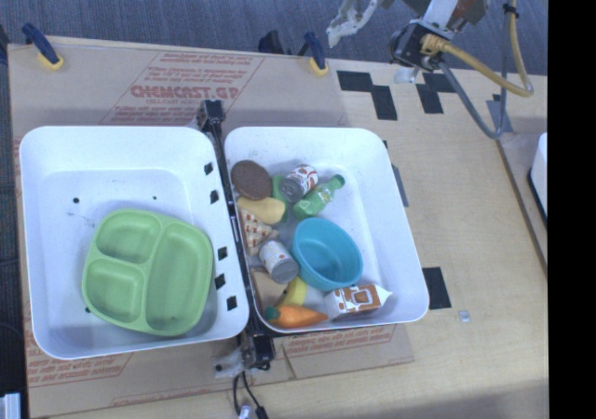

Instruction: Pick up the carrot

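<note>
I've got the claw [346, 24] parked high above the bench, up past the far rim of the right bin [396, 194] — nothing between its fingers, which look slightly parted, though at this angle I can't be sure. The carrot [296, 317] lies well below and a little left of the claw, at the bin's near edge, touching a banana [296, 291] and just beside a small carton [358, 300]. A blue bowl [327, 254] sits between claw and carrot.

A tan bench [466, 212] bears two white bins: left bin [37, 222] at nine o'clock; right bin [396, 222] touching it, near centre; black tape squares [382, 96] at one o'clock
</note>
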`<state>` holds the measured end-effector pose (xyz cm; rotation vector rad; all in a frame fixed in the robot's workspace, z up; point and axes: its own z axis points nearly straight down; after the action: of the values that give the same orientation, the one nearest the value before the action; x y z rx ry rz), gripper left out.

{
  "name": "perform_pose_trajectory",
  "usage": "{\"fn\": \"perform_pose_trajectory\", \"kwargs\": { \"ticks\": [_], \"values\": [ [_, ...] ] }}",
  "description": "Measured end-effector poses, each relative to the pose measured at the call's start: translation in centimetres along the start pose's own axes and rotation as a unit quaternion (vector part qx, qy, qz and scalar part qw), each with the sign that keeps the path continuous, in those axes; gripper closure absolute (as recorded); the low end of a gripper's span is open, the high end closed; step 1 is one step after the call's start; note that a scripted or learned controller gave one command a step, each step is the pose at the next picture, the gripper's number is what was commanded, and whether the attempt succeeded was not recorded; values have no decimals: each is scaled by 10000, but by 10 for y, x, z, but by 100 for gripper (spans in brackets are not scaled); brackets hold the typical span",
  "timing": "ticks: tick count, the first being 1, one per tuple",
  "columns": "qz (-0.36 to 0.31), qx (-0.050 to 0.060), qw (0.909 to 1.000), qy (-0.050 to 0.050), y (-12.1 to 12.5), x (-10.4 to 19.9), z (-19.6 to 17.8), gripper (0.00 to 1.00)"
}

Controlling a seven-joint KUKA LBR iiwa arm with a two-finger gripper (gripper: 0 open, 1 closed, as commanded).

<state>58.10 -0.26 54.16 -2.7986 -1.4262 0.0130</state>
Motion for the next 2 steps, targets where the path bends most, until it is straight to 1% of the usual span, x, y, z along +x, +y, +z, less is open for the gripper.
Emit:
{"fn": "perform_pose_trajectory", "kwargs": {
  "ticks": [1, 2],
  "values": [
    [653, 23, 9979, 0, -16, 110, 2, 0],
    [600, 20, 9982, -28, -17, 109, -10, 100]
  ]
}}
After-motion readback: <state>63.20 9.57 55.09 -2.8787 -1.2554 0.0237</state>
